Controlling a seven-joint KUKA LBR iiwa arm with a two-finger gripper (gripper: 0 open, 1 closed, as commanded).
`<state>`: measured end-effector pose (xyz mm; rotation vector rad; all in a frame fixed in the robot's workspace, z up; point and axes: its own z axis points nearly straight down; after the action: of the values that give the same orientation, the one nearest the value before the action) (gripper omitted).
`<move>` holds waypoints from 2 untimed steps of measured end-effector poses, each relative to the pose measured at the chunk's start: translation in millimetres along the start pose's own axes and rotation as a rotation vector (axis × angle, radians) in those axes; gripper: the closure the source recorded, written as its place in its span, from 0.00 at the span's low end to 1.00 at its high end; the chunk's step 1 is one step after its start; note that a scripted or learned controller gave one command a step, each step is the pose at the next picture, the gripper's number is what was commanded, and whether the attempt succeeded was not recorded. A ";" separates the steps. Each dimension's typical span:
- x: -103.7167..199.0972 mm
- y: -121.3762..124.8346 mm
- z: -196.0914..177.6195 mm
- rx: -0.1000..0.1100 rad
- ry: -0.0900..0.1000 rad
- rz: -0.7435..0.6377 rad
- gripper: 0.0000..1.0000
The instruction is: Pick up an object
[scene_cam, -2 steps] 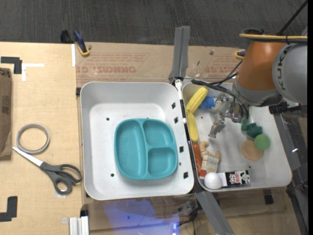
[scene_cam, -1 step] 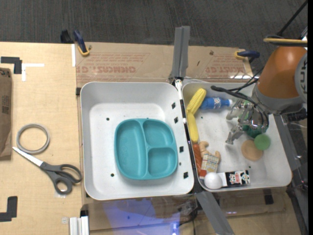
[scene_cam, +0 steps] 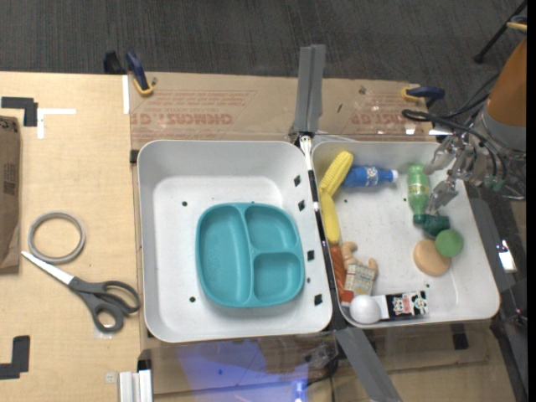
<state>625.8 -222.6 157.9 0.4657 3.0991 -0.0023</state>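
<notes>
Camera view, right of frame: gripper [scene_cam: 444,193] hangs over the green bottle [scene_cam: 417,193] in the right bin [scene_cam: 394,224]; jaw state I cannot tell. Crowded neighbours could spoil the grab.

Left bin [scene_cam: 159,249] holds teal divided plate [scene_cam: 249,255]. Right bin [scene_cam: 469,296] holds corn cob [scene_cam: 337,172], blue bottle [scene_cam: 367,176], green bottle [scene_cam: 417,189]. End effector [scene_cam: 445,193] beside green bottle. Scissors [scene_cam: 88,289], tape roll [scene_cam: 56,236] on worktop [scene_cam: 75,174].
</notes>
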 end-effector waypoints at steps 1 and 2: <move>-16.2 4.4 43.1 -0.001 -0.015 0.007 0.00; 4.7 -1.2 44.6 -0.002 -0.043 0.131 0.00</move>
<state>621.2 -222.5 113.3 0.6584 3.0200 -0.0079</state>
